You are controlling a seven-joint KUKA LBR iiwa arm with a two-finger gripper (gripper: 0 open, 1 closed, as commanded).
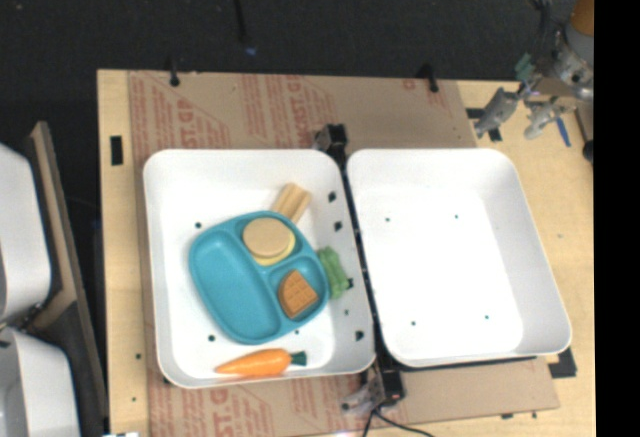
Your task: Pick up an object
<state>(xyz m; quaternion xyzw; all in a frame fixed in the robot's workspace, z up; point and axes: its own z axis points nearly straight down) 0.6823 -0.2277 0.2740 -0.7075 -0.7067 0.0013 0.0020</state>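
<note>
- While the grey metal claw (533,105) hung past the right white bin's (505,187) far corner, we couldn't tell its opening.
- We saw a blue compartment plastic tray (232,290) and an orange toy carrot (256,362) in the left white bin (170,187).

Two shallow white bins, left bin (165,225) and right bin (500,225), are sitting side by side on a cardboard-covered surface (230,110) against dark surroundings.
</note>
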